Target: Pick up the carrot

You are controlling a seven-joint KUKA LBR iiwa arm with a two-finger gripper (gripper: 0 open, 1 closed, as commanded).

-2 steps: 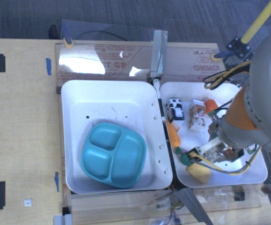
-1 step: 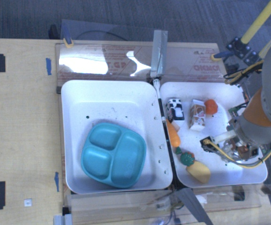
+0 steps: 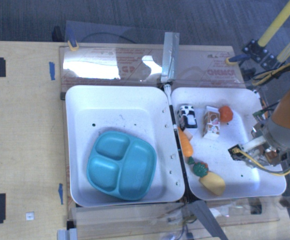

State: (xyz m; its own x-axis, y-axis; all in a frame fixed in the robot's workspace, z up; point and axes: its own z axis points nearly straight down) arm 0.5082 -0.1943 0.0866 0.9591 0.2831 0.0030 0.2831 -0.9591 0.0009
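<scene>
Nearest the camera in the right bin, a yellow fruit lies by the front wall, on the view's left of the gripper and a little nearer the camera than it. Just beyond the fruit sits a small green vegetable, touching or almost touching it.

Next along is the carrot, a short, plain orange piece. It lies lengthwise along the bin's left wall, right against the divider between the two bins. It is well apart from the gripper, straight across the bin floor toward the view's left, with bare white floor between them. A bit of green shows at its nearer end, close to the green vegetable.

Farther from the camera than the gripper, toward the back wall, three more things stand in a row. These are a black-and-white toy, a small printed carton and a round orange-red ball. The ball is the closest of the three to the gripper.

The grey arm comes in from the view's right, with its orange band above the wrist. It bends down over the right side of the right bin, and the gripper hangs low near the right wall. Nothing can be seen in its grasp, and whether it is clenched or released cannot be told.

Well beyond the carrot, a blue divided plate rests in the left bin.
</scene>
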